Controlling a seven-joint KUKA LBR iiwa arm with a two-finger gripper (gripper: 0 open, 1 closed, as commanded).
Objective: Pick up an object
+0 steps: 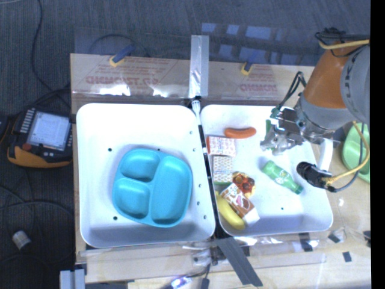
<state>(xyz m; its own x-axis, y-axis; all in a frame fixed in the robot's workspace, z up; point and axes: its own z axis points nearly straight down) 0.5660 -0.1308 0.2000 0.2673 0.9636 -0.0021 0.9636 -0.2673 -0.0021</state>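
Note:
The right bin (313,218) holds several small objects. An orange-red sausage (240,132) lies near its back, a green bottle (281,177) lies on its side toward the right, and small snack boxes (221,152) line the left wall. A yellow banana (228,214) with a red-and-white packet (239,201) on it sits at the front left. My gripper (276,143) hangs over the right bin, just above and behind the green bottle and right of the sausage. Nothing shows between its fingers.
The left bin (96,221) holds a blue divided tray (153,186). A metal divider (199,71) rises between the bins at the back. A pale green object (355,146) sits off the right bin's edge, and a handheld device (41,136) lies far left on the floor.

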